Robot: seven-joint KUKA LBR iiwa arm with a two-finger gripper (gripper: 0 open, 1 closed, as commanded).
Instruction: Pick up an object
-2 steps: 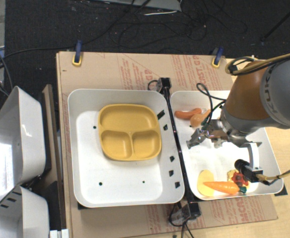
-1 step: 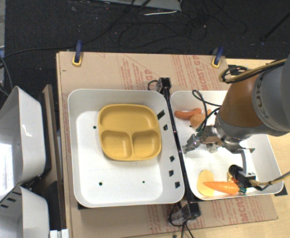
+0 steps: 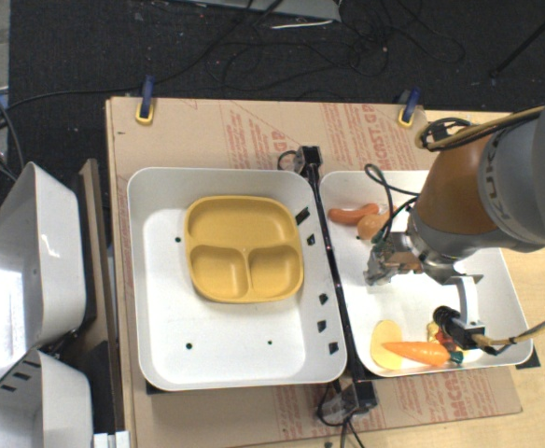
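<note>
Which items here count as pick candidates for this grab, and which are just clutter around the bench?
Pick candidates:
- orange carrot, right bin
- yellow piece beneath the carrot
- reddish sausage-shaped toy, near that bin's far left corner
- yellow divided plate, left bin

Just lying about:
- two clamps on the board's far edge
- cables on the dark floor

1. Red print runs across the cardboard sheet (image 3: 254, 124) on my surface, upside down and mirrored from here; I cannot read its words.
2. More red print on the sheet's near edge (image 3: 478, 390), also unreadable.
</note>
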